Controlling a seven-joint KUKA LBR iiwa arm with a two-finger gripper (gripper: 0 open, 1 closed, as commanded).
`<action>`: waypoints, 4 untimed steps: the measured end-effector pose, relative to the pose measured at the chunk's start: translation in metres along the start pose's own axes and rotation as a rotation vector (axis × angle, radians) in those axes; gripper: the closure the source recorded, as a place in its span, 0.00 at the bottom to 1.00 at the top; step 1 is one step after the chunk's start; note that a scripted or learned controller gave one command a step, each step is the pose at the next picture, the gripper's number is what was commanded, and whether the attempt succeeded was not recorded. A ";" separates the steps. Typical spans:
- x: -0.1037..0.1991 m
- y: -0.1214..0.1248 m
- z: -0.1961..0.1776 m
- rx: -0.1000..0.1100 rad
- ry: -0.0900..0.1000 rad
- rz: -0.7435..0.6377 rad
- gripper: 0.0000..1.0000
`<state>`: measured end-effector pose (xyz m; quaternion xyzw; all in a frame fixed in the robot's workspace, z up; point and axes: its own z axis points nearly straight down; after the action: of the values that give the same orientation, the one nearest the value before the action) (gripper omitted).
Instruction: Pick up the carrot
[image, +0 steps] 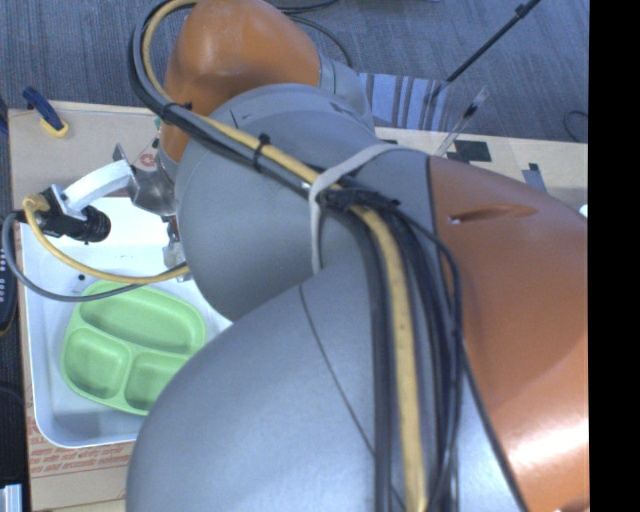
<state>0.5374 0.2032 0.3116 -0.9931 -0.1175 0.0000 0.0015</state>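
Arm (330, 300) over bins, green tray (125, 345) beside it

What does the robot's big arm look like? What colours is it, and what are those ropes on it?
The arm is fat and rounded, made of smooth grey shells with shiny orange parts. The ropes are cables: several black ones and a yellow one, running along the arm in a bundle. A white strap ties them down. More yellow and black cable loops out near a white bracket.
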 end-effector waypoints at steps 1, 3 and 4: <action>-0.060 -0.030 0.115 0.000 -0.022 0.011 1.00; -0.054 0.042 -0.078 -0.001 -0.008 0.028 1.00; -0.010 -0.002 0.048 0.000 -0.021 0.019 1.00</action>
<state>0.5274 0.2029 0.2633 -0.9941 -0.1080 0.0105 0.0000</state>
